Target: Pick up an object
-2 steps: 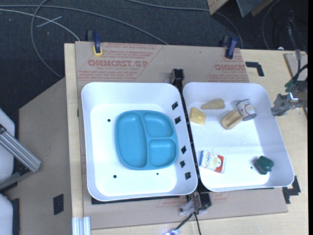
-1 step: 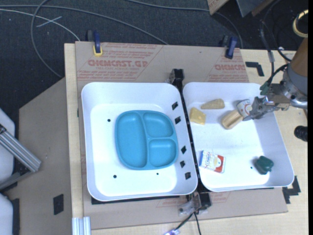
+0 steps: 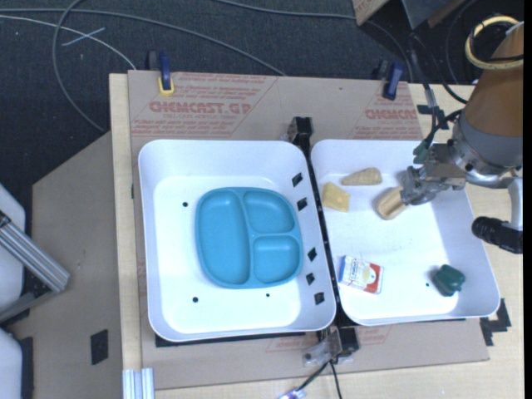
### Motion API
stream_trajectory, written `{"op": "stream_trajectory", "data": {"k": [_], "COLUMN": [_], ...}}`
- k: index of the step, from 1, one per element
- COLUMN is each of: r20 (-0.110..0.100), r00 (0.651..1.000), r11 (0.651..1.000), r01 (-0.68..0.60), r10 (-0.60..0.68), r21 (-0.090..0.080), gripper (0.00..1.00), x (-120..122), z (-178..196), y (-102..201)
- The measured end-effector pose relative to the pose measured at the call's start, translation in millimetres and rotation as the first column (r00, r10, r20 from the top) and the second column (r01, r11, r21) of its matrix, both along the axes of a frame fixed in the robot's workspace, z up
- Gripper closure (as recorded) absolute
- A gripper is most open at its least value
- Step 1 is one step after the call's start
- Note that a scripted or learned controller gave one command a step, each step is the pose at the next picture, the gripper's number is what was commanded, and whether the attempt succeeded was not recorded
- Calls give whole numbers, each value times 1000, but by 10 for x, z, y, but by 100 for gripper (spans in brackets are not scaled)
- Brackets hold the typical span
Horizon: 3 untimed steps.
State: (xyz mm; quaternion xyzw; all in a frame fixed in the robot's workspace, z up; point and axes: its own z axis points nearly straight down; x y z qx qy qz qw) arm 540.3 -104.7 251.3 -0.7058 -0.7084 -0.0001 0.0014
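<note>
Far left of the claw, a blue divided plate (image 3: 248, 237) lies in the left bin (image 3: 158, 306). Nearer, 2 tan pieces (image 3: 336, 197) (image 3: 362, 176) sit in the right bin (image 3: 474, 302). The claw (image 3: 413, 191) touches a third tan piece (image 3: 389, 204); I cannot tell whether it is gripping.

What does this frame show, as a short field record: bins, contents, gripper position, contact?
left bin: holds a blue three-compartment plastic plate
right bin: holds a pale tan curved piece, a yellow-tan wedge, a tan rounded lump, a small red and white packet, a dark green block
gripper: low over the right bin's upper part, at the tan rounded lump
grasp: cannot tell from this view
arm: reaching in from the right
</note>
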Motion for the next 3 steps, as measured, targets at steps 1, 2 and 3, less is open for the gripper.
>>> {"op": "stream_trajectory", "data": {"k": [1,2,3], "r20": [1,-1,0], "r00": [1000,1000,1000], "r11": [1000,1000,1000], "r01": [1,-2,-1], "r10": [-1,2,1], "r21": [-1,1,-1], "gripper": [100,100,100], "x": [57,40,97], "z": [11,-99,-205], "y": [437,1055,1673]}}
